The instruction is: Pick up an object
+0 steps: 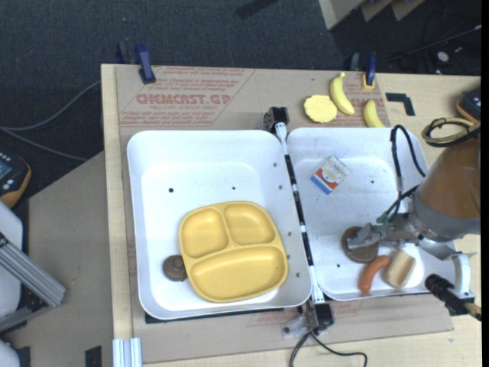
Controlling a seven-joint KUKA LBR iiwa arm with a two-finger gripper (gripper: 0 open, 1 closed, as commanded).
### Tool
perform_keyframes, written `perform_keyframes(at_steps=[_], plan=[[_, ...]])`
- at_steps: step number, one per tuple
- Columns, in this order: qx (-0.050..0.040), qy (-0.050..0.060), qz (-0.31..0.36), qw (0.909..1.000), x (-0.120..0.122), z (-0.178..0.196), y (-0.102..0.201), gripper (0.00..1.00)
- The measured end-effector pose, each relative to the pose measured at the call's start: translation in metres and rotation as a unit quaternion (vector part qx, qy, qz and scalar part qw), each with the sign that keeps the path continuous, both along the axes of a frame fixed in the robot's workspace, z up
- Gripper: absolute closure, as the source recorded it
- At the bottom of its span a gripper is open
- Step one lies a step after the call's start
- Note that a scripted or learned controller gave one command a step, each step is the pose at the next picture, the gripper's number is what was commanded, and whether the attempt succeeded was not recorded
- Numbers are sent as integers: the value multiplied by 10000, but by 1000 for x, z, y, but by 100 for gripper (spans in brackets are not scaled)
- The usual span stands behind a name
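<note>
My gripper [376, 234] reaches in from the right, low over the front of the right bin [359, 147]. It sits at the edge of a brown round piece [356, 246]. Just in front lie an orange sausage [372, 273] and a beige bread-like chunk [400, 269]. A small white packet with red and blue print [330, 173] lies toward the back of that bin. The left bin [153, 174] holds a yellow divided plate [233, 249] and a brown round disc [175, 267] beside the plate's left rim. I see nothing held by the gripper.
Two yellow bananas [342, 94] [372, 113] and a yellow round toy [320, 108] lie on the bench behind the right bin. A black cable [405, 151] loops over the bin's back right. Blue clamps [143, 62] hold the board's far edge.
</note>
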State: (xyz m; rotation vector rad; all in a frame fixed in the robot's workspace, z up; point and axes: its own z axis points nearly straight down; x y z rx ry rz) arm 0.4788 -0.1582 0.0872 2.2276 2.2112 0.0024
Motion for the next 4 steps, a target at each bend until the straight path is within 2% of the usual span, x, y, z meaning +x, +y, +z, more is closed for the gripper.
perform_keyframes(at_steps=[1,2,3,4], plan=[[-6,-27,60,10000,27,0,63,0],[-21,-37,36,10000,108,0,-5,0],[-11,-31,46,10000,107,11,-2,100],[14,16,47,10000,74,58,27,100]])
